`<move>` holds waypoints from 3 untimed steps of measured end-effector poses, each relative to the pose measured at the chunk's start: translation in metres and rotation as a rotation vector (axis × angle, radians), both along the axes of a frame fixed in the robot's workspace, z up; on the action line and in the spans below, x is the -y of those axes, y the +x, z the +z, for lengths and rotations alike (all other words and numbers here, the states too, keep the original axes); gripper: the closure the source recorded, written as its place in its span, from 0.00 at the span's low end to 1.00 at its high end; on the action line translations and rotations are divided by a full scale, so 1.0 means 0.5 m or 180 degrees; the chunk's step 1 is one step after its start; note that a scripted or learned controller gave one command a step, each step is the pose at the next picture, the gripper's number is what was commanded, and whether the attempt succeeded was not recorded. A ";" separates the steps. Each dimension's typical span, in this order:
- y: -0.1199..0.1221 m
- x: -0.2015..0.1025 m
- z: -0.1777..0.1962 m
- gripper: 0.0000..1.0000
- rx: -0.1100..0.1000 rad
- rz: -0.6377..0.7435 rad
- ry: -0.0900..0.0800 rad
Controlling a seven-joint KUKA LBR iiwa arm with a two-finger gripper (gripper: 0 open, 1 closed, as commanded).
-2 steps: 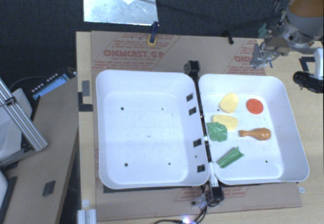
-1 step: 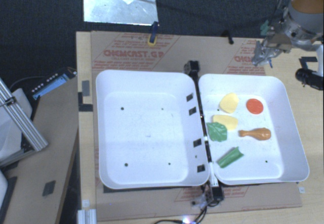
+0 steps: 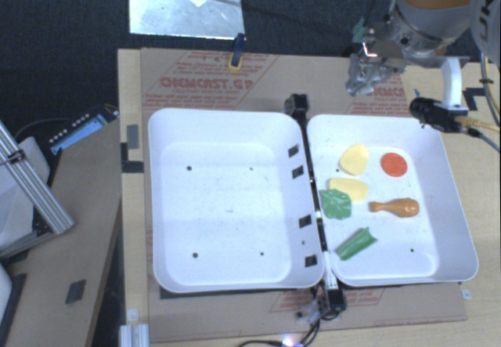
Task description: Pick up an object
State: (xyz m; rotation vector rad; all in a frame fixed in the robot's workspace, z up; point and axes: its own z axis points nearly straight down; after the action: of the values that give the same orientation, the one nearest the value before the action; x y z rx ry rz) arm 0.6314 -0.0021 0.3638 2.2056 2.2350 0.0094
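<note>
The gripper point(image 3: 366, 75) hangs over the cardboard beyond the right bin point(image 3: 450, 181) — whether open or closed cannot be told. The toy food sits inside: yellow slices point(image 3: 352, 173), red disc point(image 3: 394, 164), drumstick point(image 3: 395, 207), green pieces point(image 3: 337, 203). Packed close, a descent risks nudging neighbours — or closing on nothing.

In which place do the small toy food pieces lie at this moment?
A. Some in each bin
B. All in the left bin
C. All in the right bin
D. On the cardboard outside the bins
C: the red round piece, the brown drumstick, the green pieces and the yellow pieces all lie inside the right bin.
</note>
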 end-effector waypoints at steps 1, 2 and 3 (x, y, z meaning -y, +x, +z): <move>0.075 -0.134 -0.234 1.00 -0.0029 -0.0008 -0.0004; 0.075 -0.245 -0.178 1.00 -0.0006 -0.0012 -0.0001; 0.065 -0.452 -0.291 1.00 -0.0018 -0.0002 0.0001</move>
State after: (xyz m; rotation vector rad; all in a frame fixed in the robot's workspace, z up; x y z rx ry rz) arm 0.6637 0.2241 0.2184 2.2092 2.2373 0.0035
